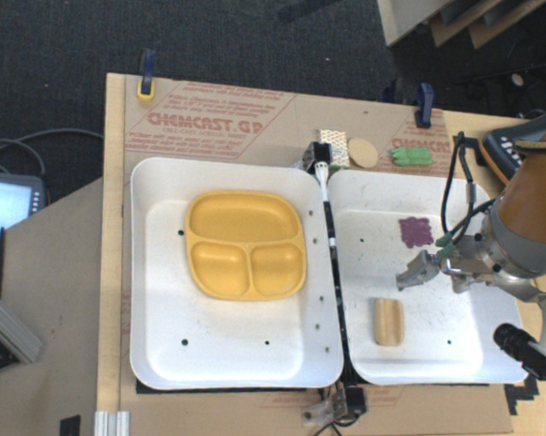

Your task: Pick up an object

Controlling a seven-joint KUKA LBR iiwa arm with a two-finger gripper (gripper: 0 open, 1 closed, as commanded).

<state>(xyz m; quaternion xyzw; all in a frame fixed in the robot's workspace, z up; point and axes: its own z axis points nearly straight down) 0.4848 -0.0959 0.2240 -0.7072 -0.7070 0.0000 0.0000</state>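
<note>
Nothing is picked up yet, as far as I can judge: my jaws [417, 273] hang over the right bin [459, 363], right of centre in the frame, with nothing between the fingers. They look slightly parted, though the slant makes the gap hard to read. The likeliest target is the tan block [388, 321], lying flat on the bin floor just below my fingertips and apart from them. It is a short, rounded, wood-coloured piece, lengthwise up the frame. A purple object [415, 231] lies above my fingers. The yellow divided plate [246, 244] sits in the left bin [151, 278]. The descent, closing and lift all remain.
</note>
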